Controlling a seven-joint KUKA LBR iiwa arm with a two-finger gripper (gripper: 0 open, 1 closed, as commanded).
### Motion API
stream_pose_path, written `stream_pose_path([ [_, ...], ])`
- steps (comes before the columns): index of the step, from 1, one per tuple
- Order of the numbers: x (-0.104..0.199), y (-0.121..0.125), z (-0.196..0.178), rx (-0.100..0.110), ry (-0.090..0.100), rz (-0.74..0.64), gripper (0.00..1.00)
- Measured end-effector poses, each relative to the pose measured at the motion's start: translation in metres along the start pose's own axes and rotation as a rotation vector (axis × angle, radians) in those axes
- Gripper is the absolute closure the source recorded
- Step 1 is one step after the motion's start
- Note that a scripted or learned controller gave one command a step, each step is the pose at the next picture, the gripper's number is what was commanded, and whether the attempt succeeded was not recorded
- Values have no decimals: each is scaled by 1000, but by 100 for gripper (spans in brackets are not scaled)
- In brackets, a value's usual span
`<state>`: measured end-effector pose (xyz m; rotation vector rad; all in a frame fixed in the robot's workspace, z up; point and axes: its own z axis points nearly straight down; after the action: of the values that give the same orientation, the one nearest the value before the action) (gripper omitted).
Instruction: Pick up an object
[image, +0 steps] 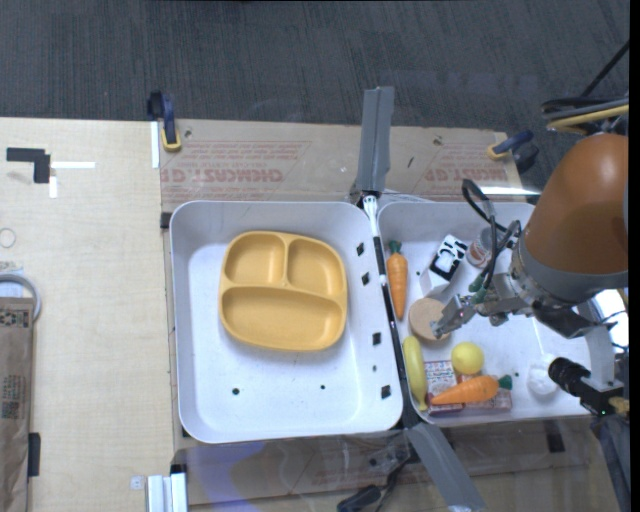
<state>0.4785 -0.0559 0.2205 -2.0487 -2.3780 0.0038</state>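
in the right bin (520, 425): one carrot (397, 281) by the left wall; a second carrot (466, 391) lying on a flat packet (440, 378); lemon (467, 357); banana (414, 367); tan round piece (428, 318); black-and-white item (449, 256). gripper (447, 318) low over the tan round piece, touching or just above it; whether it is spread or pinching, cannot tell. in the left bin (200, 390): yellow divided plate (284, 290).

The place looked like a robotics lab. Two shallow white plastic bins (190, 330) sat clamped on a pale wooden bench (80, 330) over flattened printed cardboard (260, 160), and a grey robot arm with an orange band (590, 210) reached over toy plastic food.
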Motion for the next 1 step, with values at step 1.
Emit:
stream_pose_path([
  [1,-9,21,11,0,0,214,0],
])
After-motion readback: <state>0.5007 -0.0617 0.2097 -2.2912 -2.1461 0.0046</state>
